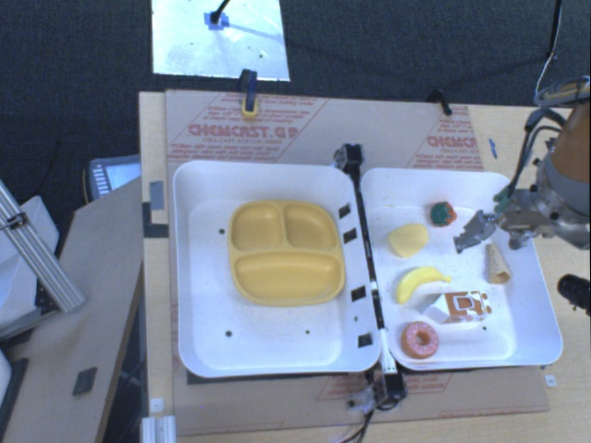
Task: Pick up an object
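The right bin (531,340) holds several toy foods. A red and green strawberry (442,213) lies at the back, with a pale yellow lump (407,240) in front of it. Further forward are a banana (420,282), a pink donut (420,340) and a white and orange carton (464,306). A tan cone (499,264) lies toward the right side. My gripper (495,233) hangs over the bin's right part, just above the back end of the cone. It is open, its grey fingers (471,232) spread, and nothing sits between them.
The left bin (199,275) holds a yellow divided plate (284,252). A black divider (362,247) with clips runs between the bins. The arm's body (568,183) stands over the right bin's right rim. A cable (554,26) hangs at the upper right.
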Controlling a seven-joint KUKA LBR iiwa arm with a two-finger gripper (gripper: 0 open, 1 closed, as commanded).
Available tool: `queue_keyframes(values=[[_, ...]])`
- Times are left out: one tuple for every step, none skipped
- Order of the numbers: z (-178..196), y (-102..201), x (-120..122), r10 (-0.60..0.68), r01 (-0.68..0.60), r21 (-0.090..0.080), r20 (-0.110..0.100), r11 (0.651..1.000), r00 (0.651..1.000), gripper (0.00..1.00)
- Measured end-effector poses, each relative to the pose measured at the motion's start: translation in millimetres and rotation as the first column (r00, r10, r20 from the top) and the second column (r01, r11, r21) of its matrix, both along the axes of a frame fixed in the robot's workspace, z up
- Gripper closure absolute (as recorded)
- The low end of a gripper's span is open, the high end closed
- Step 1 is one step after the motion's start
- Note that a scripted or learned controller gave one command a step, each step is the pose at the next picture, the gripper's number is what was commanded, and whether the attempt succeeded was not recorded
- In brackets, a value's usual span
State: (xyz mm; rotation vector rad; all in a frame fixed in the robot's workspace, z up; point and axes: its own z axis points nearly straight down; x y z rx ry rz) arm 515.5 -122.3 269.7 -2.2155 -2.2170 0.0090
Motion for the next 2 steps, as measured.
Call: queue_keyframes(values=[[5.6,0.2,2.0,0.003,-0.003,-0.002,0.012,1.000,1.000,0.00],[-56.3,-4.0,1.0,0.000,0.000,-0.001,0.006,1.000,1.000,0.00]])
